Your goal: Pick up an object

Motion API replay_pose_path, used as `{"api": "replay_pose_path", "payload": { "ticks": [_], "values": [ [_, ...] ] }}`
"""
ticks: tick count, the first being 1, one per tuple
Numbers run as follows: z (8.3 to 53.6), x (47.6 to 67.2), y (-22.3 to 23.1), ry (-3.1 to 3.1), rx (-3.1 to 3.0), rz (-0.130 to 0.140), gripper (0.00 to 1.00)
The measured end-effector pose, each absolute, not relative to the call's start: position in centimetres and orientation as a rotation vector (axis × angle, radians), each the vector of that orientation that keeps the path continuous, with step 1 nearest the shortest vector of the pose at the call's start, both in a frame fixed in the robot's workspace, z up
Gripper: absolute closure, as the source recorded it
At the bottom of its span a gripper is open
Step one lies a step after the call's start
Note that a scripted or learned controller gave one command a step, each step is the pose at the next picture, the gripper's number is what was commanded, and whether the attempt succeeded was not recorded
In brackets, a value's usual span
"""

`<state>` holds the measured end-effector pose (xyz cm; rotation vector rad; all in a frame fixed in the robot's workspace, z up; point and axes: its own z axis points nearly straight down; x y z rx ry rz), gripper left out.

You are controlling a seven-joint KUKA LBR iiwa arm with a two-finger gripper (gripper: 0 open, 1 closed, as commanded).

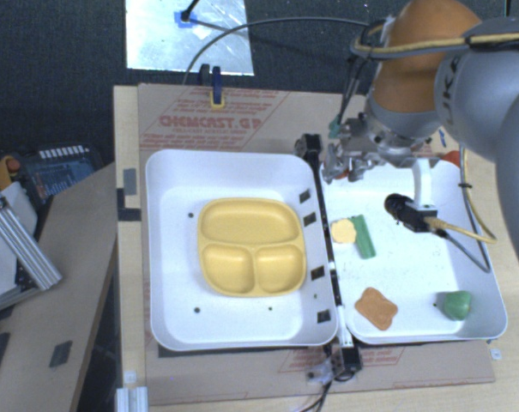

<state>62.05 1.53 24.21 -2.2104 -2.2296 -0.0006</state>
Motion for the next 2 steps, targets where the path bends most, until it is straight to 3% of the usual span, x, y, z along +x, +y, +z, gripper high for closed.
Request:
{"api": "replay_pose_path", "payload": {
  "ticks": [1, 2],
  "values": [
    [22.9, 59.6, 6.2, -2.229, -2.21, 0.0, 1.0],
    [23.3, 58.4, 10.5, -2.231, -2.211, -0.002, 1.0]
  ]
}}
